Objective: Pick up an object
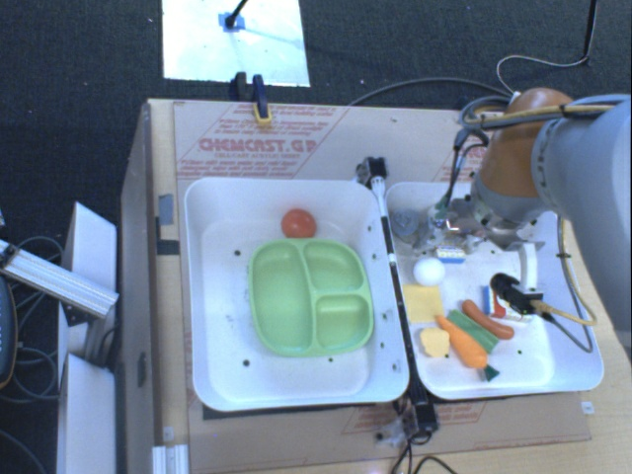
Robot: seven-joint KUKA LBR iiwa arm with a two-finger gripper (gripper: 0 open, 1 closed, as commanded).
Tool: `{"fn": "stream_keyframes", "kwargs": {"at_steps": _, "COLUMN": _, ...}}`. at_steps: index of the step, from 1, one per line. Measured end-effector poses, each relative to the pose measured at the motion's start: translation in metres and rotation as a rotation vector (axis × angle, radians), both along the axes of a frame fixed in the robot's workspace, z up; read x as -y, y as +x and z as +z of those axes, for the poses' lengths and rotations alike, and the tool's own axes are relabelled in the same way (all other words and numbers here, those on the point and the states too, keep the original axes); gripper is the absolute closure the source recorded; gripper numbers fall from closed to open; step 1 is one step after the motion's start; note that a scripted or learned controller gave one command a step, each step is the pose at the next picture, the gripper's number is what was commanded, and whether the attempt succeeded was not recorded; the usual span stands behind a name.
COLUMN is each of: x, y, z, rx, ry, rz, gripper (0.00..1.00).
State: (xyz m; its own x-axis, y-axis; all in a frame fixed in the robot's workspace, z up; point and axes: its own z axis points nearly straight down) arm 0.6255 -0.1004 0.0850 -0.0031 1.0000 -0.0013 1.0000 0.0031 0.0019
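White ball [429,271], your likeliest pick, lies in the right bin [578,368] just below the gripper [441,222], which hangs low over that bin's upper left corner, presumably lining up a grasp; its opening you cannot tell.

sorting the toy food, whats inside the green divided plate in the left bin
Nothing is visible in the green divided plate's compartments. A red tomato-like ball lies just behind it on the left bin floor. Whatever is underneath the plate is hidden.
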Motion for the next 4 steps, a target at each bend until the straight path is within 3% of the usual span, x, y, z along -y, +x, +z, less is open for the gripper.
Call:
{"fn": "stream_keyframes", "kwargs": {"at_steps": 1, "x": 0.000, "y": 0.001, "z": 0.011, "rx": 0.002, "ry": 0.001, "rz": 0.002, "gripper": 1.00}}
{"fn": "stream_keyframes", "kwargs": {"at_steps": 2, "x": -0.053, "y": 0.045, "z": 0.130, "rx": 0.006, "ry": 0.002, "rz": 0.003, "gripper": 1.00}}
{"fn": "stream_keyframes", "kwargs": {"at_steps": 3, "x": -0.052, "y": 0.044, "z": 0.139, "rx": 0.004, "ry": 0.000, "rz": 0.007, "gripper": 1.00}}
{"fn": "stream_keyframes", "kwargs": {"at_steps": 4, "x": -0.099, "y": 0.030, "z": 0.171, "rx": 0.001, "ry": 0.002, "rz": 0.003, "gripper": 1.00}}
